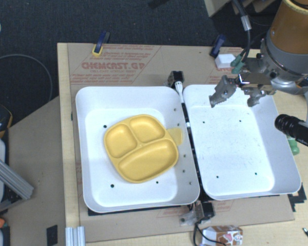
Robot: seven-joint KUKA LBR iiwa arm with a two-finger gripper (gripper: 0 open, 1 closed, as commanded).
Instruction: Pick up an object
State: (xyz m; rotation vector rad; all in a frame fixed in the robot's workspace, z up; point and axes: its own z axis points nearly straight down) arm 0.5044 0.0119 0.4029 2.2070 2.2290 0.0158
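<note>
A yellow divided plate (141,147) with three compartments lies flat in the left white bin (87,137), a little right of its middle. My gripper (236,96) hangs above the far edge of the right bin (236,188). Its two grey fingers are spread apart, one at the left (219,95) and one at the right (254,98), with nothing between them. The gripper is well apart from the plate, up and to the right of it.
Both bins sit on a cardboard-covered bench (118,63). Clamps (99,44) hold the board at the back. A black cylindrical part (292,127) juts in over the right bin's right rim. Cables and a black clip (175,79) lie between the bins.
</note>
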